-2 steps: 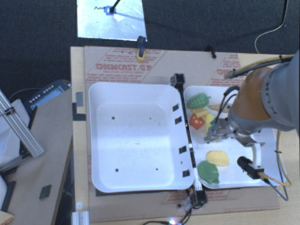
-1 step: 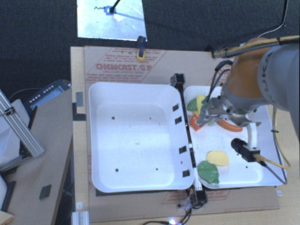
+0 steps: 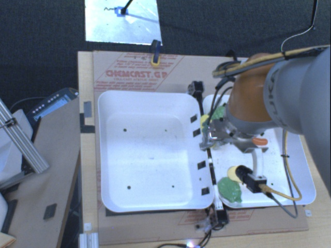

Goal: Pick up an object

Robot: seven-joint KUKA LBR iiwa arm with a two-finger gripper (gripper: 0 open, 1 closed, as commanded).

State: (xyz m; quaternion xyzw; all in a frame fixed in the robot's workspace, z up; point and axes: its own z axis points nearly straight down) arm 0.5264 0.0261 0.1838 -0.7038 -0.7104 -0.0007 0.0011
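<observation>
Arm point(image 3: 279, 94) over right bin point(image 3: 305, 187), gripper point(image 3: 213, 137) low at its left wall, finger state indeterminable, green object point(image 3: 230, 190) nearby

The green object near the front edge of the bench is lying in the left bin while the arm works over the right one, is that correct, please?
Not quite: the green object lies in the right bin, not the left bin. The camera view shows it near that bin's front edge, beside a yellow object. The arm does indeed work over the right bin.
</observation>
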